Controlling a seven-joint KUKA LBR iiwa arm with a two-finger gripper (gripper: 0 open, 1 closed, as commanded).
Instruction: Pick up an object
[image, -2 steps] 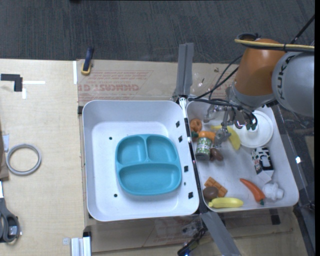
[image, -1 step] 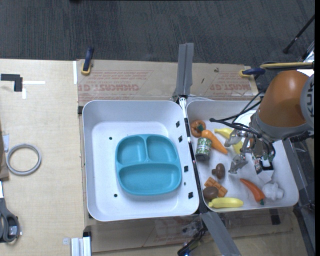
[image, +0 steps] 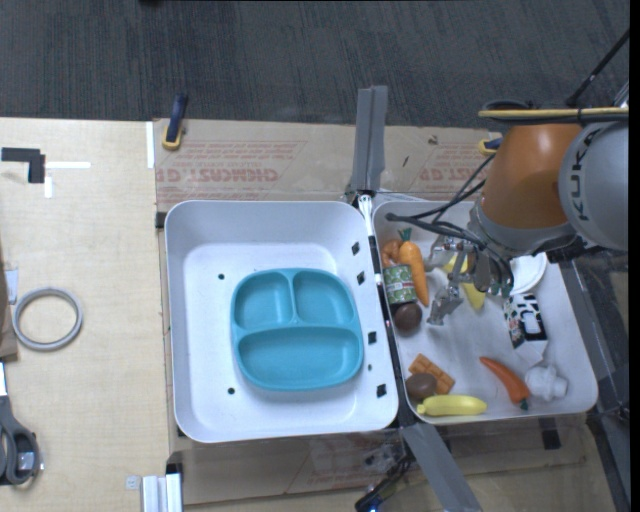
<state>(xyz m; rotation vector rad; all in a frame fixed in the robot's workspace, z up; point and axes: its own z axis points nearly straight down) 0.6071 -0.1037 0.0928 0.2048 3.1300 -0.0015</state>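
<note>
My gripper (image: 458, 292) hangs over the upper middle of the right bin (image: 575, 330), below the orange band of the arm. A small yellow object (image: 473, 294) lies right by the gripper's tip; whether it is held is unclear. To the gripper's left are an orange carrot (image: 413, 268), a green-labelled can (image: 400, 285) and a brown round item (image: 407, 317). A black-and-white carton (image: 525, 320) lies to its right. Near the bin's front lie a yellow banana (image: 452, 405), a red chili pepper (image: 503, 378), an orange waffle piece (image: 432, 369) and a white object (image: 546, 381).
The left bin (image: 195, 300) holds a blue divided plate (image: 297, 328). A grey divider bar (image: 370, 140) runs between the bins at the back. A grey tape ring (image: 44, 317) and scissors (image: 17, 450) lie on the wooden bench at far left.
</note>
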